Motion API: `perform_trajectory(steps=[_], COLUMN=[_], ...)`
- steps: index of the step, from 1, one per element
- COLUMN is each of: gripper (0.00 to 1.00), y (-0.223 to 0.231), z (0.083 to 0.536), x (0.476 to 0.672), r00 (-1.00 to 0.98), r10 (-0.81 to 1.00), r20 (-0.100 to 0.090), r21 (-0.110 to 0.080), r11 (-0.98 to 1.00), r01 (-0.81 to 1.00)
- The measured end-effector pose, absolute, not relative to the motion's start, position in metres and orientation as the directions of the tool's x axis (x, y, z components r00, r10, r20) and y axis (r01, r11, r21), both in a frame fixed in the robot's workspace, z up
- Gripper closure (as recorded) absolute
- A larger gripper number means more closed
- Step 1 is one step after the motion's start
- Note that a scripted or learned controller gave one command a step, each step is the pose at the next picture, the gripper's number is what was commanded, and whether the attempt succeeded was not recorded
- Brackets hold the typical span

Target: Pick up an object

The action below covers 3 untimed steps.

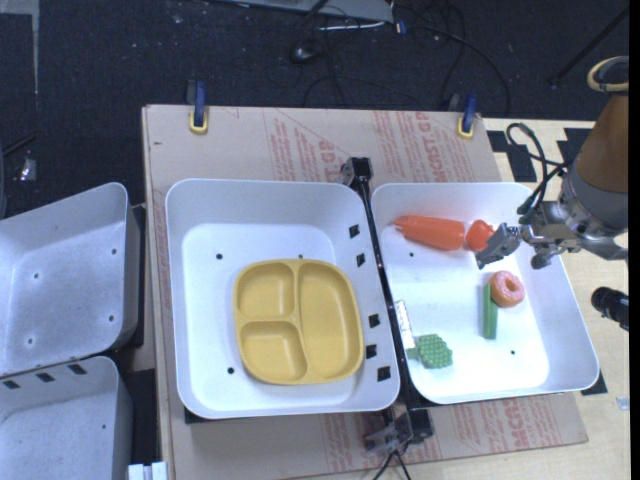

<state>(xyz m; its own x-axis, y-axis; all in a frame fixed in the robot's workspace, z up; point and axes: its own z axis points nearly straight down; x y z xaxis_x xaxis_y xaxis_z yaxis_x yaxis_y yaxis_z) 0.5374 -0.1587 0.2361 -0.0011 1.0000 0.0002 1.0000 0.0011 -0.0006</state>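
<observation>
Currently, jaws [520, 243]: spread open and gripping nothing, hanging above the right bin's [560, 368] far right part.
Orange carrot [433, 231]: lying near the right bin's far edge, its red tip just beside the jaws.
Pink ring [508, 289]: just below the jaws, touching the green stick [490, 316].
Green knobbly piece [434, 351]: near the right bin's near left corner.
Yellow divided plate [298, 321]: centred in the left bin [200, 268].
</observation>
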Motion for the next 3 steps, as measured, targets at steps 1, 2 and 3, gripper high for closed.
perform_trajectory(steps=[1,2,3], gripper=[0.00,0.00,0.00], y=[-0.154,-0.156,-0.156], z=[0.190,0.133,0.091], x=[0.532,0.540,0.541], r00=[0.001,0.001,0.001], r10=[1.000,1.000,1.000], r20=[0.001,0.001,-0.002], r21=[-0.004,-0.004,0.001], r11=[-0.001,-0.001,-0.001], r01=[1.000,1.000,1.000])
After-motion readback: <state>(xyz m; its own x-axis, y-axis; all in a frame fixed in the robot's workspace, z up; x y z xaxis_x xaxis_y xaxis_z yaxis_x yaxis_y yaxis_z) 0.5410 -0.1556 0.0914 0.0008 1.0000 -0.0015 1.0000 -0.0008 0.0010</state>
